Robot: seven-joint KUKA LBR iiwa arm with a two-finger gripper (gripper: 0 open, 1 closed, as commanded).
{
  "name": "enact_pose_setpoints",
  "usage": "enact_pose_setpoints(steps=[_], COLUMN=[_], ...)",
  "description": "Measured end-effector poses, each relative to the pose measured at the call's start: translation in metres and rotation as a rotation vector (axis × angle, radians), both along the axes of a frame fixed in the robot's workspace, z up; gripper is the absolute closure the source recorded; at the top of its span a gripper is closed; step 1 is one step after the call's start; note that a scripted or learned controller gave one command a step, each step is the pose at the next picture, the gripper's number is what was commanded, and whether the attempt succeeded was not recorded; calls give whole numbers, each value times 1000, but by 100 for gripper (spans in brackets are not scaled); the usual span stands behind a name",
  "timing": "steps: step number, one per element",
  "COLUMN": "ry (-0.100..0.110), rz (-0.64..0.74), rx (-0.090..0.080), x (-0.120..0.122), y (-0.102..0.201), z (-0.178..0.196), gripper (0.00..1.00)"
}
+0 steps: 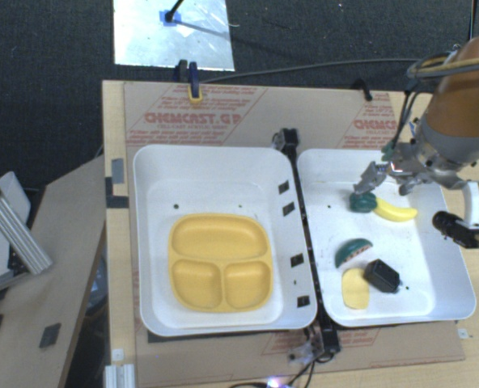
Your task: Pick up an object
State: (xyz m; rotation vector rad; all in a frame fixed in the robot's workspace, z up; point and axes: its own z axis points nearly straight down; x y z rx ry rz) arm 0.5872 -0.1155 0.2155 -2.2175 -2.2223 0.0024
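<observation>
The yellow divided plate (221, 261) serves as the reference; it lies flat in the left bin (154, 176), toward that bin's near edge. Nearest to the camera in the right bin (458, 297), right of the plate, lies a pale yellow flat piece (355, 288), with a black block (382, 276) just beside it on its right. Slightly farther back, still right of the plate, sits a green-and-red domed object (352, 250). Farther again, and to the right of the plate's far edge, a small teal object (363, 203) rests just beside a yellow banana (395, 211). The gripper (389, 176) hangs close over the teal object, beyond the plate's far right corner; its fingers stand spread apart, and nothing is seen between them. The grey arm with the orange band (466, 95) enters from the right.
</observation>
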Motion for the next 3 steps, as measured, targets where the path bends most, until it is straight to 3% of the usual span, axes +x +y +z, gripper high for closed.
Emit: enact_pose_setpoints(steps=[2, 3], ry=[1, -7], rz=[-1, -2], rx=[0, -2], x=[-7, -5], y=[-3, -4], z=[-119, -104], gripper=[0, 100])
